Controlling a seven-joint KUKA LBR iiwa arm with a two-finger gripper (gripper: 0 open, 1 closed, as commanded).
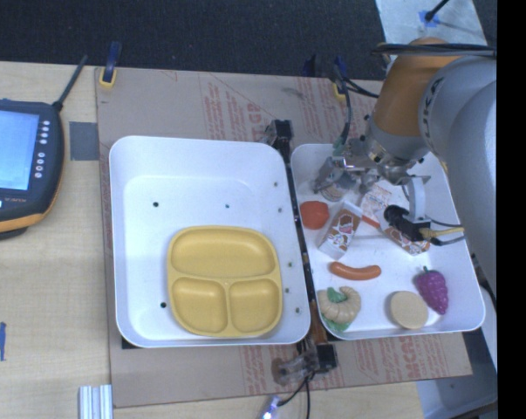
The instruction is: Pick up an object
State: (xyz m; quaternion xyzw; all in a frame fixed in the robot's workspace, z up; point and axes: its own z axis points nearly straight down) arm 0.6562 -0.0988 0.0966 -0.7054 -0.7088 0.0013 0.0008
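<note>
A: Where is the hand (345, 175)?
B: Low over the far end of the right bin (467, 321), near its back wall. I cannot tell whether it is released or clenched.
A: And the things to pick?
B: All in that bin: a red tomato (314, 214), a small carton (340, 233), a sausage (355, 271), purple grapes (432, 288), a tan disc (406, 310).
A: The left bin (140, 199)?
B: It holds a yellow divided tray (224, 280).
</note>
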